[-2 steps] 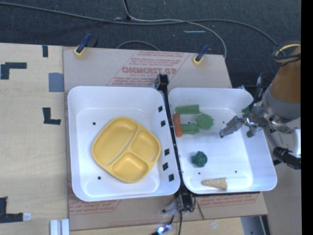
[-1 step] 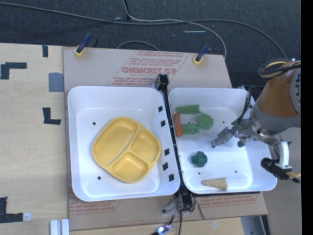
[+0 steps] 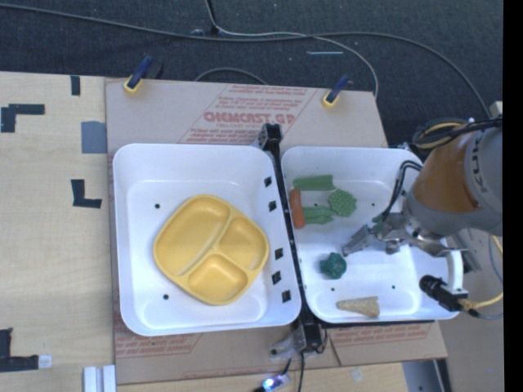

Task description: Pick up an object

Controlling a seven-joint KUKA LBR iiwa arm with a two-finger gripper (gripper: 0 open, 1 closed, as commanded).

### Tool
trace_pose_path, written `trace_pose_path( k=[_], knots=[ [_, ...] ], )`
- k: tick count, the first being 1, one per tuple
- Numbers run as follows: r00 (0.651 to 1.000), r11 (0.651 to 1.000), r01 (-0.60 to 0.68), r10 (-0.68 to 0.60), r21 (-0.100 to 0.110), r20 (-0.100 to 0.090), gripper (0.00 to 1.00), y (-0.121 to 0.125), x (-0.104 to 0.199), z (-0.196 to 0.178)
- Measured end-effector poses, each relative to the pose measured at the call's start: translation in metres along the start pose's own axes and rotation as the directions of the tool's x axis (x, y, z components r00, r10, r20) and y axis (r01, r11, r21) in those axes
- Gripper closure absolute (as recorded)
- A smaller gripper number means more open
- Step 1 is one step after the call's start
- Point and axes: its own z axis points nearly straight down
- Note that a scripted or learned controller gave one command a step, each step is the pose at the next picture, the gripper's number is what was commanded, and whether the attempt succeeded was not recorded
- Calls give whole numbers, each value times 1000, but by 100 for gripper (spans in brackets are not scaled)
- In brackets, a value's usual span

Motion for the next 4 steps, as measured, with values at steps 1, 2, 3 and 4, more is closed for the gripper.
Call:
trace_pose_path(
  k=[1, 2, 3, 4],
  knots=[
    [1000, 1000, 0, 0, -2, 2, 100, 1, -1, -13],
    [1000, 1000, -1, 1, -4, 0, 100, 4, -10, -62],
    [1000, 1000, -1, 1, -5, 0, 100, 1, -15, -106],
    [1000, 1000, 0, 0, -6, 1, 100, -6, -20, -157]
  ],
)
